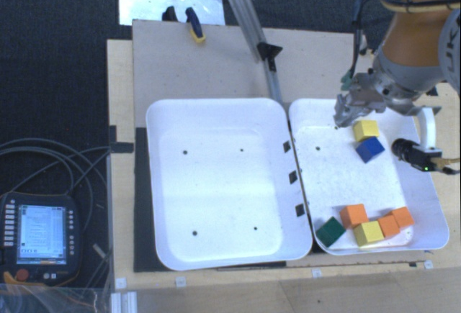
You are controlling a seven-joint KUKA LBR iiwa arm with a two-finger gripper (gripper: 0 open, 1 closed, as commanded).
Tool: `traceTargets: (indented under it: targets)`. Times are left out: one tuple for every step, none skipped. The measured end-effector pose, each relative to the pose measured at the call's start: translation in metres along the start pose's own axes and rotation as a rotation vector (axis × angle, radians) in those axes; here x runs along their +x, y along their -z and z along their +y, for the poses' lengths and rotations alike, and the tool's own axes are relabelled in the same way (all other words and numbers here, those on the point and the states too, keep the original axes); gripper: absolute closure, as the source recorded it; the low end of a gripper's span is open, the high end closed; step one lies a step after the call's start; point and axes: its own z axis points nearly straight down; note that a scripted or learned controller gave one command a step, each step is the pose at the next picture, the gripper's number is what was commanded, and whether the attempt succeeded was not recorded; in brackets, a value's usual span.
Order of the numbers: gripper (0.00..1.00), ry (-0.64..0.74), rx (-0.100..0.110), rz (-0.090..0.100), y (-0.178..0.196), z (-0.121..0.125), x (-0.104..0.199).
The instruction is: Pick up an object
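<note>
My gripper (344,114) hangs over the far left part of the right bin (324,168), just left of a yellow cube (365,129). A blue cube (369,150) lies right beside and in front of the yellow one. Along the bin's near edge sit a green cube (330,231), an orange cube (353,215), a yellow cube (369,233) and two more orange cubes (395,221). I see nothing held at the gripper's tip.
The left bin (216,182) sits beside the right one, with black clips (293,177) along the seam. A slanted metal pole (245,9) crosses behind the bins. A teach pendant (39,236) with cables lies at the left.
</note>
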Motion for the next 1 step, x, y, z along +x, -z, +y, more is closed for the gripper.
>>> traceTargets:
  targets:
    - [1.00,-0.001,0.003,0.000,-0.0123,0.0059,0.0429]
